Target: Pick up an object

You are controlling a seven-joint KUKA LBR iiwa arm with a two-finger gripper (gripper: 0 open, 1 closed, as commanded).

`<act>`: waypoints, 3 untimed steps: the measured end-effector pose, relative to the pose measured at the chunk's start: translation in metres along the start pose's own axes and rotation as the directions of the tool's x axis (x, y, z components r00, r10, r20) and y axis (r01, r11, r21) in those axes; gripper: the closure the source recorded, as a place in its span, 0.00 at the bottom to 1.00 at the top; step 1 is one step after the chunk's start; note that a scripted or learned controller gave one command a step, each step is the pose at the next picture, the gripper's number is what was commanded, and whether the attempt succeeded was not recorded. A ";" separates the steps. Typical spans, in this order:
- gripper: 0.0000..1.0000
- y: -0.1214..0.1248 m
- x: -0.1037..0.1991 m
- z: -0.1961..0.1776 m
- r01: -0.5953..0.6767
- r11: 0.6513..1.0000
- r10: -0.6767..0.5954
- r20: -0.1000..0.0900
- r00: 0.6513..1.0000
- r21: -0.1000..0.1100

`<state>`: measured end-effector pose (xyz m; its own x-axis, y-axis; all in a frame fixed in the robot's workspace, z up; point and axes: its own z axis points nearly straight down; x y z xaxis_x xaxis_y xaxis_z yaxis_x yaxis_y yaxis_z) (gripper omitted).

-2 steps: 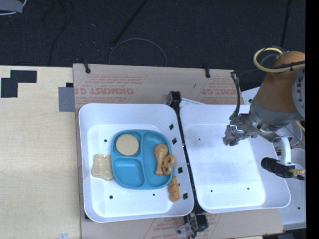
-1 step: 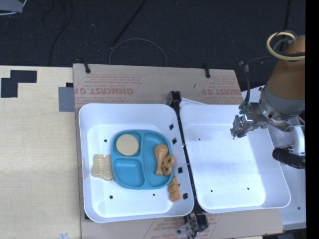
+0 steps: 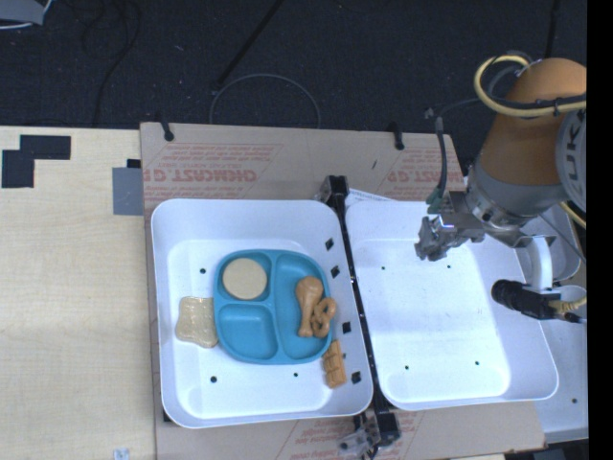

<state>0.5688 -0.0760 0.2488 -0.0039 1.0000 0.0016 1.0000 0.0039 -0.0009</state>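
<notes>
Clearly a large grey arm (image 3: 522, 161), reaching in from the right, with the pincer (image 3: 436, 240) low over the right bin (image 3: 460, 353), near its back left part. Cannot tell whether wide or narrow; too blurred at the tip. Nothing seen held there.

Beside it the left bin (image 3: 192, 247), bearing a blue divided tray (image 3: 251, 335). On the tray a round beige disc (image 3: 244, 278) and a bone-like brown piece (image 3: 311, 303). Touching the left rim of the tray, a pale flat slab (image 3: 196, 322). Just off the right corner of the tray, a small brown chunk (image 3: 334, 364), close to the wall between the bins.

Probably a closing on bare floor, if lowered here, because of no object under the pincer. Possibly also a knock against the dividing wall when crossing low, or a slip on the flat disc and slab, both hard to pinch.

All candidate objects well apart from the pincer, to the left and nearer the front, beyond the wall.
</notes>
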 end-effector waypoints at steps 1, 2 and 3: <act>1.00 0.012 0.050 0.009 0.000 1.000 0.000 0.000 1.000 0.002; 1.00 0.006 0.104 0.023 -0.001 1.000 0.001 0.000 1.000 0.004; 1.00 0.011 0.161 0.015 0.001 1.000 -0.001 0.000 1.000 0.001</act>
